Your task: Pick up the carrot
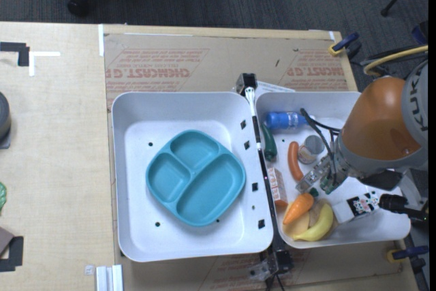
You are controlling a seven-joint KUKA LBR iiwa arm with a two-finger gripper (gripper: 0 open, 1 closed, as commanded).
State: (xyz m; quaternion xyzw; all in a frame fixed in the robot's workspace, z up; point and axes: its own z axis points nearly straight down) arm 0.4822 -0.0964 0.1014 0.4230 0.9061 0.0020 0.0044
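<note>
So the stubby orange plastic carrot [298,208] sits just below-left of the metal two-finger gripper [319,182] — touching the yellow plastic banana [317,225] — can't tell the gripper's state.

Orange carrot [298,208], tilted, against the banana [317,224]

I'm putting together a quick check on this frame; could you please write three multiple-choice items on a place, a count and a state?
1. Where does the orange toy carrot lie?
A. right white bin
B. left white bin
C. bare bench

2. How many compartments has the light-blue plastic plate?
A. one
B. three
C. five

3. How does the yellow toy banana lie?
A. against the carrot
B. on the plate
C. outside the bins

Answers: 1 A, it lies in the right bin, near its front edge. 2 B, ridges divide the plate into three. 3 A, the two touch, below the gripper.
</note>
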